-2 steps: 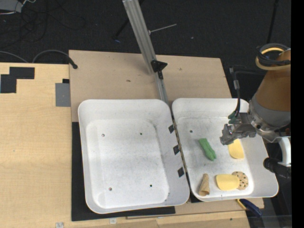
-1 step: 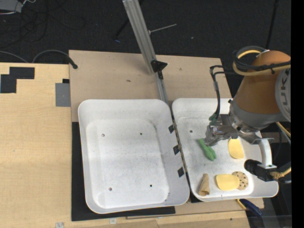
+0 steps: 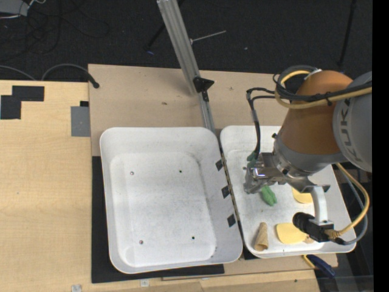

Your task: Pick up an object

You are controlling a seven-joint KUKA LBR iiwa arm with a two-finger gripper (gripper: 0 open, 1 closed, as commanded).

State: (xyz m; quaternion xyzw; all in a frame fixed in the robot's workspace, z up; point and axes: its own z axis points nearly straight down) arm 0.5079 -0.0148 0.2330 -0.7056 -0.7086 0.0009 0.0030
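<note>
A dark floor strewn with cables lies behind a pale wooden tabletop (image 3: 48,181), which carries two shallow white bins. Nothing is lifted yet, by the look of it: the pick seems at its reaching stage, with grasp and raise left to do.

The left bin (image 3: 115,145) is smooth moulded plastic, round-cornered, faintly speckled. Just right of it sits the right bin (image 3: 234,135), of the same make, where the candidate objects lie. The arm (image 3: 316,126), a glossy orange and grey shell, hangs over the right bin. Its metallic claw (image 3: 258,178) sits low near that bin's middle; whether it is wide or narrow, I cannot tell.

Just below the claw lies a small green piece (image 3: 268,195), smooth and oblong. Nearer the bin's front edge are a flat yellow piece (image 3: 287,233) and a tan ridged cone (image 3: 261,236).
</note>
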